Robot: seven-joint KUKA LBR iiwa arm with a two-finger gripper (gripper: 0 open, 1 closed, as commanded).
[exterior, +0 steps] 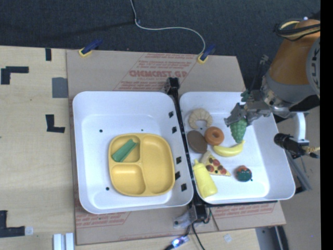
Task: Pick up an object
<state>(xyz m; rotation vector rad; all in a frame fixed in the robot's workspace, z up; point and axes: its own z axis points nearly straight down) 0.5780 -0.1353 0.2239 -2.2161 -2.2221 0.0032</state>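
My gripper (238, 120) hangs over the right bin (270, 184), with a green bumpy toy, like a bunch of grapes (239, 131), between its dark fingers. Just below it lies a yellow banana (229, 150). To the left sit an orange doughnut (214, 136), a beige ring-shaped pastry (200, 118) and a brown oval piece (196, 140). Lower down are a pizza slice (217, 167), a yellow bottle (203, 179) and a small red-and-green fruit (243, 174).
The left bin (88, 113) holds a yellow divided plate (151, 165) with a green piece (124, 150) in its upper-left compartment. The arm's orange band (296, 46) rises at the right edge. A cable (156, 25) runs across the dark floor behind the bench.
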